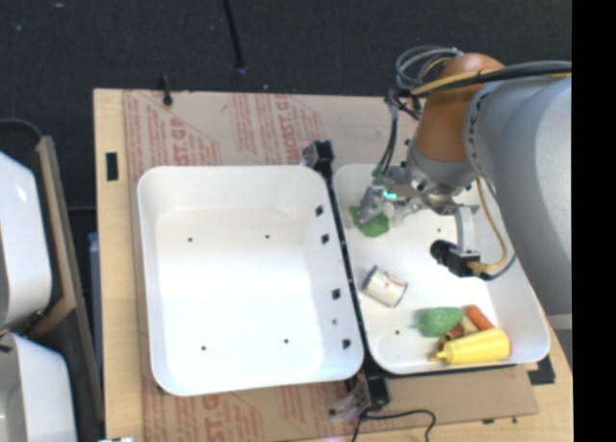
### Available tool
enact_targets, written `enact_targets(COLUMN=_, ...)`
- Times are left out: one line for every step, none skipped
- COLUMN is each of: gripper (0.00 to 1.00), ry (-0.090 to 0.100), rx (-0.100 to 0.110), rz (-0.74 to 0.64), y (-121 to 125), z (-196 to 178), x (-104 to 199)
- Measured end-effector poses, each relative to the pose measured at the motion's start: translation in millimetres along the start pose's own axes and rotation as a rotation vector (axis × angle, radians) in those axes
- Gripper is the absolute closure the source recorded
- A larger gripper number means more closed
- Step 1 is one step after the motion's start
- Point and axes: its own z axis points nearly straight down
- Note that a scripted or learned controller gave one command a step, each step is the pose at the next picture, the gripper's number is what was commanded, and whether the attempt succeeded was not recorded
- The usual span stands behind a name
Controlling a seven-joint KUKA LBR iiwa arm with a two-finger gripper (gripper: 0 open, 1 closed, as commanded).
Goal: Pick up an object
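Left bin (173, 190): sits at the counter's (192, 127) left-centre, nothing to grab in it. Divider rail (337, 247) runs between the two bins, black clip (319, 153) at its far end.

Right bin (520, 286): all the objects are here.
- Small green object (375, 225) near the bin's far-left corner, just beside the divider. Looks soft, shape unclear.
- White cup-like piece (384, 287) with a red mark, lying on its side near the left wall, mid-bin.
- Green lump (440, 320), an orange carrot-like piece (478, 316) and a yellow bottle (474, 347) on its side, clustered at the near edge toward the near-right corner, touching or almost touching each other.

Gripper (377, 204) is down over the far-left corner of the right bin, right at the small green object. Arm (520, 132) comes in from the right; the wrist and cabling cover most of the gripper, so whether it's wide or narrow can't be made out. Green object appears at the fingertips, but I can't confirm it's between them, so not calling it held.

Step, my read: at the grasp point on the green object, either about to close or just closing. Nothing lifted yet.

Next move needs: firm close on the green piece, then straight lift clear of the bin wall and divider. Risk: object sits close to the wall, so one finger may catch the rim or push the piece away instead of pinching it.
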Motion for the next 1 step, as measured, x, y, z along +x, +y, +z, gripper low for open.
enact_targets(gripper=0.0, ry=0.0, rx=0.001, rz=-0.002, y=1.3, z=10.9, x=0.4)
